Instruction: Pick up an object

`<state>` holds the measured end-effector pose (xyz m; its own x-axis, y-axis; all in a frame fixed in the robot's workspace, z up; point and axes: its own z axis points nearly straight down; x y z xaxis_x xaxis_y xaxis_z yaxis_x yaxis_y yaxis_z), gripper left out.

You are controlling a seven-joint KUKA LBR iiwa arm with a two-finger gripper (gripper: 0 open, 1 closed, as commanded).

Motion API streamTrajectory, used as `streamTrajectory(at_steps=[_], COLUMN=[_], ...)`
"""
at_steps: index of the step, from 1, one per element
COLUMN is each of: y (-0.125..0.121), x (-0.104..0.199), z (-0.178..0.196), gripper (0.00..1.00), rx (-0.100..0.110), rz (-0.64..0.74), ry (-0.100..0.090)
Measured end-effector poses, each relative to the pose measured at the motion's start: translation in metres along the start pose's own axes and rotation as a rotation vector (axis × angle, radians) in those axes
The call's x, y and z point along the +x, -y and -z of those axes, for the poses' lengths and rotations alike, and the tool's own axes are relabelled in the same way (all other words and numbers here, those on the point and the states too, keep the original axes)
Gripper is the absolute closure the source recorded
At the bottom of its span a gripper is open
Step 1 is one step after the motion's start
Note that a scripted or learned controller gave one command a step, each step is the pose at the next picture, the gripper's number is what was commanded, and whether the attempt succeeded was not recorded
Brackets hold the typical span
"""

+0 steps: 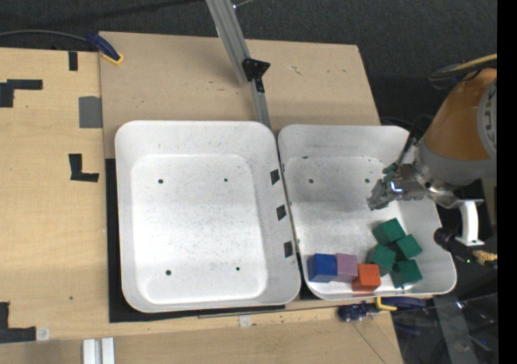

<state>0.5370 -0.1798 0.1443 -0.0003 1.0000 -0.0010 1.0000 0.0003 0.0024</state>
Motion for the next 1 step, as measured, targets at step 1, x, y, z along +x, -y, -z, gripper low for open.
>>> streamTrajectory(at_steps=[1], y=[0.0059], x=[-0.0063], z=[0.0575], gripper=[1.0], rx=[-0.002], rz=[0.0], ry=[0.001])
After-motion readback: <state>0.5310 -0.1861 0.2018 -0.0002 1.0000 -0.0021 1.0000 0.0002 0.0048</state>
